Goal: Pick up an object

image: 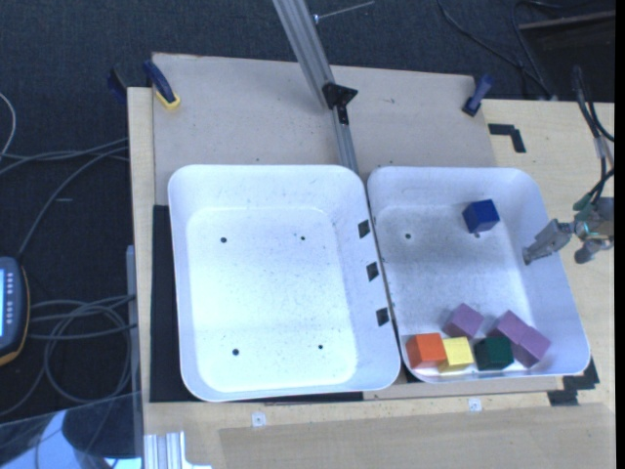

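- The grey two-finger metal gripper (566, 244) sits at the 3 o'clock edge of the camera view, over the right rim of the right shallow white plastic bin (430, 291).
- Its jaws are spread apart, one finger pointing toward 8 o'clock and the other lying nearer the view's edge; nothing sits between them.
- A small blue cube-shaped block (479, 215) lies alone at the 1 o'clock part of the right bin's floor, near the gripper but apart from it, toward 10 o'clock from the fingertips.
- The other blocks crowd the 5 o'clock corner of that bin.
- An orange cube (425, 349) sits at the 9 o'clock end of the cluster, touching a yellow cube (457, 353) just beside it.
- A dark green cube (494, 351) sits at 3 o'clock from the yellow one, touching it.
- A light purple block (466, 319) lies at 12 o'clock from the yellow cube.
- A longer purple rectangular block (523, 335) lies at a slant at 3 o'clock from the green cube, against the bin's wall.
- The left shallow white plastic bin (269, 281) adjoins the right one along their shared rim.
- A slanted grey metal pole (312, 57) runs from 12 o'clock down to where the two bins meet.
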Action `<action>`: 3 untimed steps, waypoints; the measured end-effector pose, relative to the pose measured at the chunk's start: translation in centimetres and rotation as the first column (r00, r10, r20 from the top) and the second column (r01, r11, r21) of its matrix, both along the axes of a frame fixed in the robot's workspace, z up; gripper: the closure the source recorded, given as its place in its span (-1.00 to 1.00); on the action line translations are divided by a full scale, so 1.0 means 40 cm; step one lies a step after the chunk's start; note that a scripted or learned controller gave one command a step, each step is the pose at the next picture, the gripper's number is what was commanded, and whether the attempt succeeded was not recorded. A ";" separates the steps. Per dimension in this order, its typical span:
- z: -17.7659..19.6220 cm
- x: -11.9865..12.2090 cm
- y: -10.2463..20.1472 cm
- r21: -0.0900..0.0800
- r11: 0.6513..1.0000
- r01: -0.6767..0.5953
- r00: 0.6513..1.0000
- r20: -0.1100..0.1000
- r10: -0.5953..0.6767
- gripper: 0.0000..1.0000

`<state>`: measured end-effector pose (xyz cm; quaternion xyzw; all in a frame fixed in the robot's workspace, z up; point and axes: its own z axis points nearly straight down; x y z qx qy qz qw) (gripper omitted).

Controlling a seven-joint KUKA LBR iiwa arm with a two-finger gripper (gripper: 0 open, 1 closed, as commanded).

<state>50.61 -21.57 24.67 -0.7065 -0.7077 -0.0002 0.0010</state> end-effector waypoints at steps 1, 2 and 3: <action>0.000 0.000 0.000 0.000 1.000 0.000 1.000 0.001 0.000 -1.00; -0.157 -0.007 0.008 0.002 1.000 0.001 1.000 -0.006 -0.001 -1.00; -0.306 -0.030 0.014 0.002 1.000 0.001 1.000 -0.007 -0.001 -1.00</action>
